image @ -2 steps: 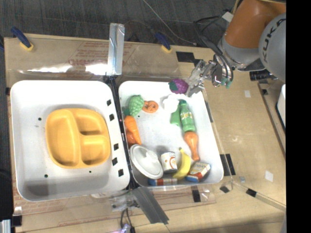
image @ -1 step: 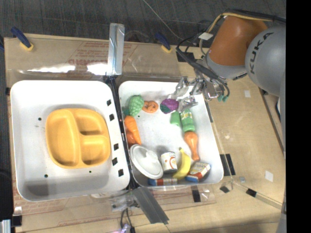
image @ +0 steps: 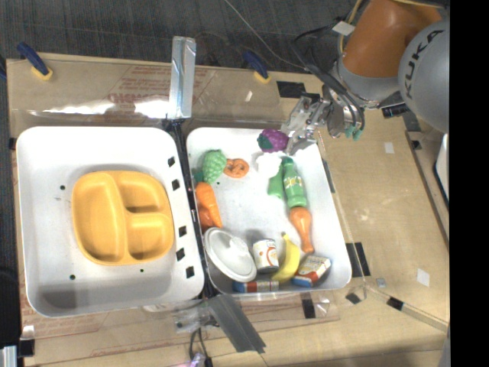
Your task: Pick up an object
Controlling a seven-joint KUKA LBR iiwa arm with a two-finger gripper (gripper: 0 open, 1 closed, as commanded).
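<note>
Nearest: clutter crowding right bin's (image: 336, 228) front wall; open floor mid-bin. "KUKA" is showing on arm (image: 428, 60). Pincer (image: 299, 138) is hovering at the far rim, touching purple toy (image: 272, 139); can't tell if it's grasping.

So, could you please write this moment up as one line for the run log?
task: pick up an object | hand: at right bin far edge, next to purple toy | grasp: unconfirmed | left bin: yellow tray

A tan bench top (image: 386, 205) lay under even light, marked with black tape strips (image: 359, 258), while dark grey ribbed flooring (image: 114, 14) stretched beyond its far edge, crossed by a thin pale cable (image: 237, 14).
</note>
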